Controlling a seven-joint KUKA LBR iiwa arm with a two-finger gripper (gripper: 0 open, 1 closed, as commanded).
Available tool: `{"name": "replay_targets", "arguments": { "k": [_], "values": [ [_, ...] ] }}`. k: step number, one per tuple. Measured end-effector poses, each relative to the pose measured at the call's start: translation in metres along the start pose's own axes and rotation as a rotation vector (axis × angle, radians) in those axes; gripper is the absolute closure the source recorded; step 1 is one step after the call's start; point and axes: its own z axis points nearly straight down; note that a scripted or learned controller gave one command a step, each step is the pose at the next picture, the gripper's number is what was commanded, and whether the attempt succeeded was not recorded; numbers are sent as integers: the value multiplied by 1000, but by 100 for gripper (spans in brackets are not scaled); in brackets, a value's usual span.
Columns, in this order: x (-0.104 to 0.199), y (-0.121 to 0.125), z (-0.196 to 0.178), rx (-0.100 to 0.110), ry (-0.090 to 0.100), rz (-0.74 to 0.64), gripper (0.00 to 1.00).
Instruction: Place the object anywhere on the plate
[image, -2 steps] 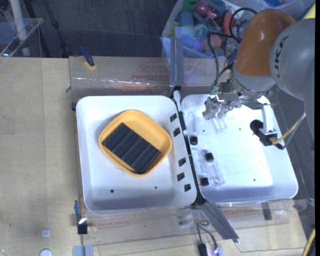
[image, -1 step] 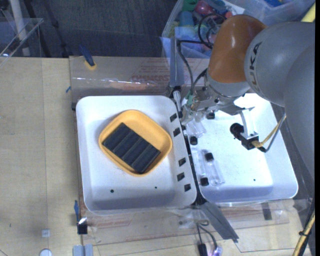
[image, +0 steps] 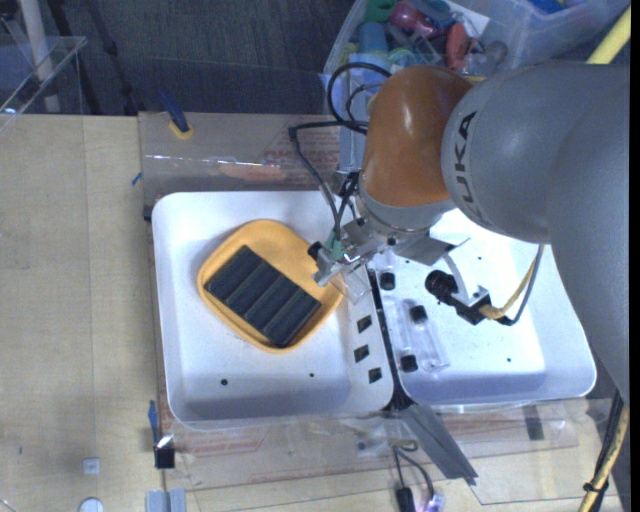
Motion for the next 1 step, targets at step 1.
{"name": "replay_targets", "arguments": {
  "k": [1],
  "values": [
    [-1,0,0,0,0,1,0]
  ]
}}
